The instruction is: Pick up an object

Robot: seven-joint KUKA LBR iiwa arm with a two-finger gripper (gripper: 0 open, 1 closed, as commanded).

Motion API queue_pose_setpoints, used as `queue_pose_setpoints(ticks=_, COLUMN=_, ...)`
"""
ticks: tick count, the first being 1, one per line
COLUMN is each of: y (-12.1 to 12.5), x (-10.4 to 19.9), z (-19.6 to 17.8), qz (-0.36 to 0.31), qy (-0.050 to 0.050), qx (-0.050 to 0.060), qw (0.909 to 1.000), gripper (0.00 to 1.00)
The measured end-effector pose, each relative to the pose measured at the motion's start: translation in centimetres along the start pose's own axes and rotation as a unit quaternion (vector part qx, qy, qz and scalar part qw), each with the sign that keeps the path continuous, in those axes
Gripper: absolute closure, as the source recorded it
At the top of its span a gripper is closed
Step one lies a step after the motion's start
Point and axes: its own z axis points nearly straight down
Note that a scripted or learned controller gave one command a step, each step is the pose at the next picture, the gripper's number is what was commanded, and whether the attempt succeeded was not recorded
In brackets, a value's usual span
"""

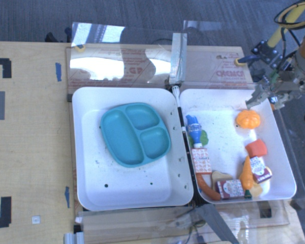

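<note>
My gripper [255, 99] hangs over the upper right corner of the right bin [218, 98], just above the orange pumpkin-shaped toy [248, 119]. Whether it is spread or pressed together I cannot tell; nothing is seen between its tips. The pumpkin toy lies on the bin floor, near the right wall. Below it sit a red block [256, 148], a carrot-like piece [246, 174] and small packets [231, 188]. A blue bottle [193, 129] lies along the left wall. The left bin [86, 105] bears a teal divided plate [135, 133]. The wooden counter [28, 136] carries both bins.
</note>
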Motion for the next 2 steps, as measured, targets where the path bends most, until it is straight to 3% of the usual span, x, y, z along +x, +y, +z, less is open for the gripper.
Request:
queue_pose_setpoints(ticks=1, y=0.9, x=-1.0, z=11.7, qz=-0.133, qy=-0.004, qx=-0.008, qw=0.9911, gripper=0.00)
queue_pose_setpoints(ticks=2, y=2.6, x=-3.1, z=16.2, qz=-0.150, qy=0.004, qx=-0.005, qw=0.9887, gripper=0.00)
